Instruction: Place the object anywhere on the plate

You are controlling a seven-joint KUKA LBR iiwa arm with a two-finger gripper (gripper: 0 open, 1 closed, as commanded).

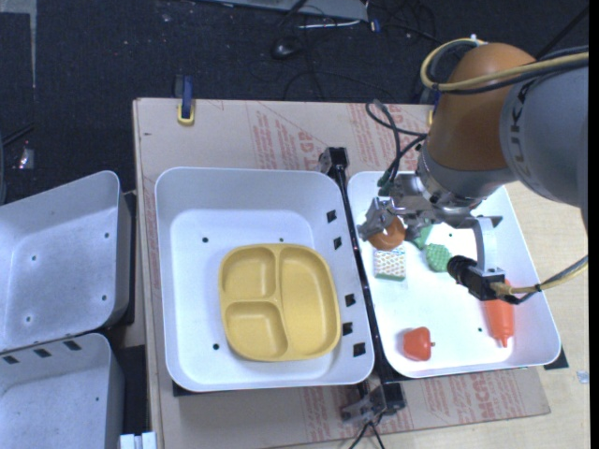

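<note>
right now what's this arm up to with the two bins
The arm's gripper is low over the right bin, at a brownish-orange object; a firm grasp can't be confirmed. Nearby lie a white patterned block, a green piece, a red item and an orange carrot-like toy. The yellow divided plate waits in the left bin.

Yellow plate [279, 301] in a white bin [178, 251]; red pepper [417, 343], orange carrot [501, 322].
</note>
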